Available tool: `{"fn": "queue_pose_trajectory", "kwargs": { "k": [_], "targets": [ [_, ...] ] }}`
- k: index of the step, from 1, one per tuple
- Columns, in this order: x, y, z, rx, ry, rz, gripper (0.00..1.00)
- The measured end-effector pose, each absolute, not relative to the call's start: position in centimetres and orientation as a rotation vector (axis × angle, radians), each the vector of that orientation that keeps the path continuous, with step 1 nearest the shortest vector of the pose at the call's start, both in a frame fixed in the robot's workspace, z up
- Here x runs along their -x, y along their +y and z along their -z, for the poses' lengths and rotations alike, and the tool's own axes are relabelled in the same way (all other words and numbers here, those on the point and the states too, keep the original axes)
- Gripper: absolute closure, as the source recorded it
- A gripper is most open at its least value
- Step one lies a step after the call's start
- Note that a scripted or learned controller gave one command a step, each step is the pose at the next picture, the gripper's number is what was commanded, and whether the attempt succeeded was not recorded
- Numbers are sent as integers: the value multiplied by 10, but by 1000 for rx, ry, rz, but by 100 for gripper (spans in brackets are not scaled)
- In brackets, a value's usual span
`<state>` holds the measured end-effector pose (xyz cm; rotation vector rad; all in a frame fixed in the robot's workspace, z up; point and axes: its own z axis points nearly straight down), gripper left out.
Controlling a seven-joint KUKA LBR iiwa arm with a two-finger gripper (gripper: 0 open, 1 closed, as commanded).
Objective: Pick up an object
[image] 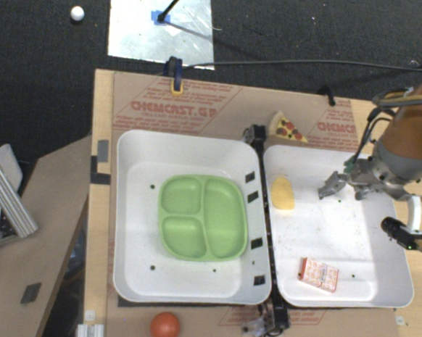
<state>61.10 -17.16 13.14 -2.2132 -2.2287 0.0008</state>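
1. Our hand (334, 187) hangs over the far part of the right bin (391, 287). We cannot tell how far it is parted, and we see nothing held in it.
2. The nearest candidate is the yellow piece (284, 194), lying left of the hand by the bin's left wall. It is smooth, rounded and oblong, with its long axis running near to far, so we judge a grip across its short width would suit.
3. Nearer to us in the same bin lies the red-and-white packet (320, 274), flat and rectangular, long axis left to right; it looks harder to pinch.
4. The left bin (132, 194) holds a matte green divided tray (202, 216).
5. On the table (105, 112), a pizza-slice toy (288, 127) sits beyond the bins, and an orange ball (164, 327) before them.
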Motion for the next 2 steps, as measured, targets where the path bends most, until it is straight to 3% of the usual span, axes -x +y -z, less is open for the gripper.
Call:
{"fn": "queue_pose_trajectory", "kwargs": {
  "k": [1,2],
  "targets": [
    [-613,-172,-145,2215,-2234,4,100],
    [-615,-165,-207,2219,-2234,7,100]
  ]
}}
